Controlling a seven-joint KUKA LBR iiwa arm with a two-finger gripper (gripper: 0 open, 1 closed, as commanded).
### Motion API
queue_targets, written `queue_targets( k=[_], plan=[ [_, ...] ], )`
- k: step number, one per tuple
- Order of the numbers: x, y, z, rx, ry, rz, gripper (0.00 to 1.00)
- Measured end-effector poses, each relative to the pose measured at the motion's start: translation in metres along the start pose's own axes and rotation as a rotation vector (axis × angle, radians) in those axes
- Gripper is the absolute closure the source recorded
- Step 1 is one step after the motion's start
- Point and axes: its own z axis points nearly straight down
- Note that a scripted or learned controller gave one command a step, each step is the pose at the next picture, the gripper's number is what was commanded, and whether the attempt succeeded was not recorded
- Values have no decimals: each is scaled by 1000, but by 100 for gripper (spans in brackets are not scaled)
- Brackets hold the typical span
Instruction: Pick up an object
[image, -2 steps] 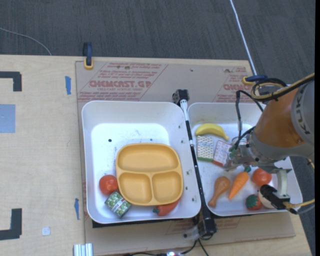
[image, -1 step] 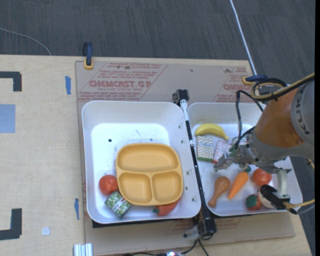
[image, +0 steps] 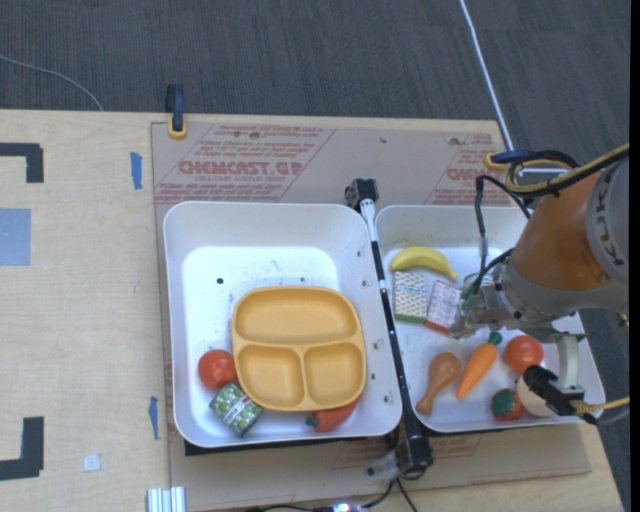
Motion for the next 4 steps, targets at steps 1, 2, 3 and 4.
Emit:
queue_targets(
  k=[1, 2, 3, 4],
  plan=[
    [0, 0, 0, 1, 0, 0, 0],
    [6, -32, 22, -4, 4, -4, 0],
    [1, -30, 11, -13, -7, 1, 100],
    [95, -35, -73, 14, 10, -6, 100]
  ],
)
